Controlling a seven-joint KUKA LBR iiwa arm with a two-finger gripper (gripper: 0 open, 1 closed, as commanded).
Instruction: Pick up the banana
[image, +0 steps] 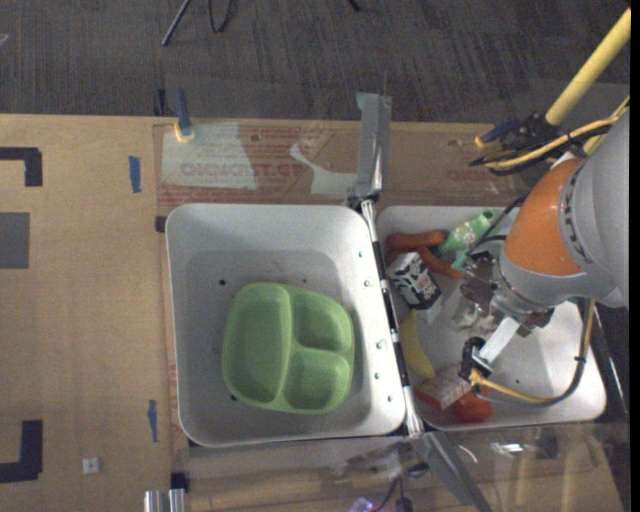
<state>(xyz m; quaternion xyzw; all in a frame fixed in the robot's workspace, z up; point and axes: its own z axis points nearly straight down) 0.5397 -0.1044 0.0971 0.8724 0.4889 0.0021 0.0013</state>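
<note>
Brown bench board (80, 300) is seen beneath two shallow white bins. The yellow curved banana (416, 352) is found in the right-hand white bin (545, 372), close against its left wall, with its long axis running along that wall from far to near. The grey two-finger gripper (475, 300) is placed to the right of the banana and slightly farther back, near but apart. Whether the gripper is released or clenched cannot be told. A short shift leftward and toward the near edge is judged necessary.
</note>
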